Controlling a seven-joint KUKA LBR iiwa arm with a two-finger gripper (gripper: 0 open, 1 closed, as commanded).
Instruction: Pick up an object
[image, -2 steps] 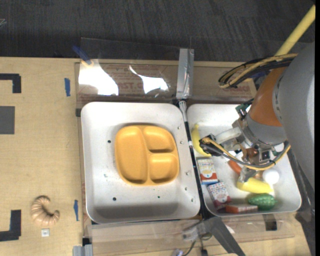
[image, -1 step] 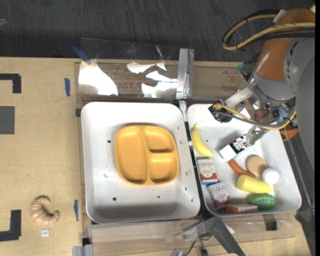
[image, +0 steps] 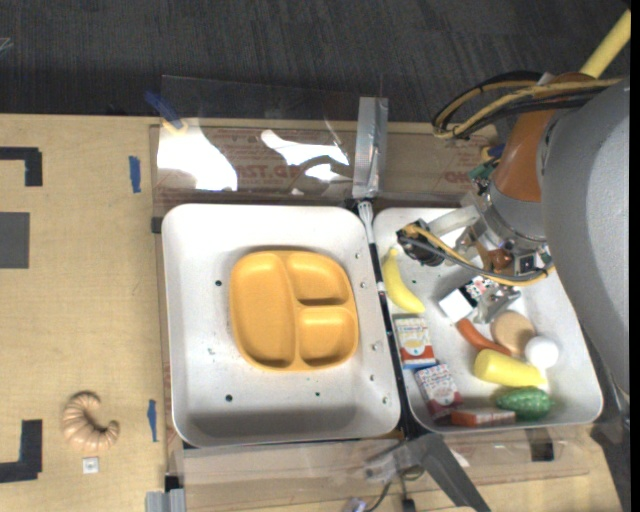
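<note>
The right bin holds several small items: a yellow banana, a red-and-white carton, a second small carton, an orange carrot-like piece, a tan rounded item, a white ball, a yellow block and a green piece. My gripper hangs low over the bin's middle, just above the carrot-like piece and beside a small white-and-black item. The wrist body hides what lies directly under it.
The left bin carries a yellow divided tray. A tan croissant-shaped toy lies on the cardboard bench at the lower left. A metal divider stands behind the bins. The arm's bulk covers the right bin's far right side.
</note>
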